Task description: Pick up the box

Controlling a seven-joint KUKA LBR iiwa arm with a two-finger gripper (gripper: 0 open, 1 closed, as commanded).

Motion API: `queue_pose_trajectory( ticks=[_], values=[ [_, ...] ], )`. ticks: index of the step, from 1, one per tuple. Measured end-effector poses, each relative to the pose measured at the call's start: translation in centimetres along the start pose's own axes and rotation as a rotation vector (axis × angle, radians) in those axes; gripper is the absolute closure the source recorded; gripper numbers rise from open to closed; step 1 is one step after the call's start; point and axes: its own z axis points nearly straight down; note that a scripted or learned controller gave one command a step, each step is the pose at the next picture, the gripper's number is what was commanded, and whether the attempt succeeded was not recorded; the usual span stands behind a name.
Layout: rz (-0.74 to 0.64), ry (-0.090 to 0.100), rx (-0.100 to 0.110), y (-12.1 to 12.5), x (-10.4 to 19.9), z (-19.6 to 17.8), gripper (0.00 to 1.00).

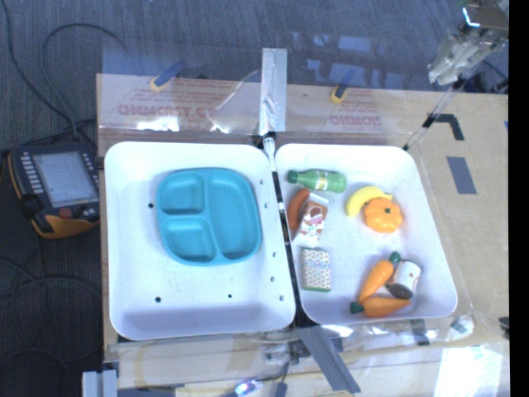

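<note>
Box (pixel 315 269) lies in right bin (pixel 430 246); tool (pixel 453 63) well apart.

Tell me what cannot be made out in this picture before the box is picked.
- Gripper, camera view: blurred and cut by the top right corner; finger state unclear.
- Box: print too small to read.
- Carton: covers part of the item under it, so that item cannot be identified.
- Can: label too small.
</note>
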Motion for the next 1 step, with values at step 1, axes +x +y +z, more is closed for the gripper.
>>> queue_pose_trajectory(
  ticks=[1],
  values=[
    [0.0, -0.006, 0.005, 0.18, -0.04, -0.58, 1.0]
  ],
)
